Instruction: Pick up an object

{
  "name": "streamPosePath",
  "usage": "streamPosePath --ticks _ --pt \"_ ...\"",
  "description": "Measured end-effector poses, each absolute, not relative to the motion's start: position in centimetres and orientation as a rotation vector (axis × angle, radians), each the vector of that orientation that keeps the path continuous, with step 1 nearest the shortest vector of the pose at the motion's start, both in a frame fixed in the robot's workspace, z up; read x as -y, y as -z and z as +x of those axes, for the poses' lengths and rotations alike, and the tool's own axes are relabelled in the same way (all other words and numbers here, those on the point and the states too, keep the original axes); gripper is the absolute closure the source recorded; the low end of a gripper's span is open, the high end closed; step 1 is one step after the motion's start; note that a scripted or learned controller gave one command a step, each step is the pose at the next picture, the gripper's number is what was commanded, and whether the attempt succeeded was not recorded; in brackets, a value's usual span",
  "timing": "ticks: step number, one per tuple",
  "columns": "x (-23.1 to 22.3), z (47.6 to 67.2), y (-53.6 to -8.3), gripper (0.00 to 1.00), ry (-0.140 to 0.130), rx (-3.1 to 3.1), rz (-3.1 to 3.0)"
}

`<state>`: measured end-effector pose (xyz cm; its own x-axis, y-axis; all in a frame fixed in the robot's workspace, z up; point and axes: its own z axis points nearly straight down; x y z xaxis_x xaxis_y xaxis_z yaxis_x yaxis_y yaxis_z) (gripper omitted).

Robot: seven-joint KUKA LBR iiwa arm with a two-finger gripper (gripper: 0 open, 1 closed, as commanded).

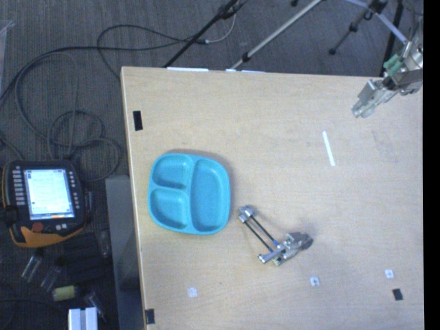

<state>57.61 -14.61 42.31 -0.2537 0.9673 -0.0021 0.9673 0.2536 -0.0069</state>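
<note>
- Sitting left of centre on the desk (pixel 289 102): blue divided plate (pixel 190 192).
- Lying just right of it, flat: metal tool (pixel 273 238).
- Hovering upper right, well apart: end effector (pixel 363 106), grip state unclear.

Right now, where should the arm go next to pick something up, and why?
Probably toward the metal tool, then down over it. The gripper sits at the table's far right corner, well away from everything. The tool lies free beside the blue plate, and looks slimmer to close on than the plate.
</note>
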Motion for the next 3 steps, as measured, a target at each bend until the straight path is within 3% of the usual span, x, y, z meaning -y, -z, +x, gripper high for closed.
streamPosePath --ticks 1,2,3 --pt "13.2 58.0 -39.7 1.0 -0.006 2.176 -2.262" --pt "17.8 57.6 -41.2 1.0 -0.008 1.803 -2.573" --pt "20.4 55.7 -43.2 1.0 -0.01 1.403 -2.812"
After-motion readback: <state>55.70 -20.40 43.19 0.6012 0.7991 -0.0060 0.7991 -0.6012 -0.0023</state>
